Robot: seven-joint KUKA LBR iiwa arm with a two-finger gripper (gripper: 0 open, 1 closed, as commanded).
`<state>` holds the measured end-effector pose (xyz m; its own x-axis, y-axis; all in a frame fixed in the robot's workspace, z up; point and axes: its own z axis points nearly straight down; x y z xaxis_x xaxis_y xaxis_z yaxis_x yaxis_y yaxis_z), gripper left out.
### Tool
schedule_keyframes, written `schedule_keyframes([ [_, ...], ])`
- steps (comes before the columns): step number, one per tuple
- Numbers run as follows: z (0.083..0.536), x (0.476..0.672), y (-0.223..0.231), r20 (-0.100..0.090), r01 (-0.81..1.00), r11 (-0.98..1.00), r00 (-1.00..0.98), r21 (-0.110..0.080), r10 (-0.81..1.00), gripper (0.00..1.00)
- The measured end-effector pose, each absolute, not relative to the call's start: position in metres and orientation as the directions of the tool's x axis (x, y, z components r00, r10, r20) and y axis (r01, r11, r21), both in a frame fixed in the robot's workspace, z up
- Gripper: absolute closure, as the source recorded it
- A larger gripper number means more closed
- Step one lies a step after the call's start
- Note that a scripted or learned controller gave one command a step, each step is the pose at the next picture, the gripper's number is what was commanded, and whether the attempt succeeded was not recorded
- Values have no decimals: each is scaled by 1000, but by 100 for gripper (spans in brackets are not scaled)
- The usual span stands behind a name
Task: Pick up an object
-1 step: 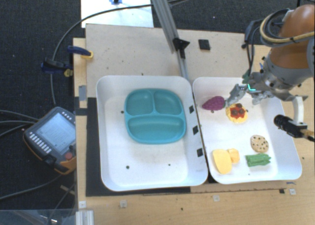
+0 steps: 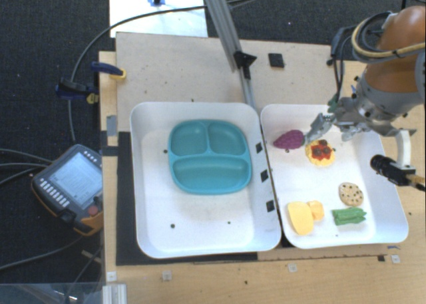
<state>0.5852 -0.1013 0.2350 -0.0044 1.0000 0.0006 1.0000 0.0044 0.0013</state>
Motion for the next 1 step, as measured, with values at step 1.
schedule_keyframes([
  [1,185,577,-95,0,1000,2,-2,-3,1000,0],
])
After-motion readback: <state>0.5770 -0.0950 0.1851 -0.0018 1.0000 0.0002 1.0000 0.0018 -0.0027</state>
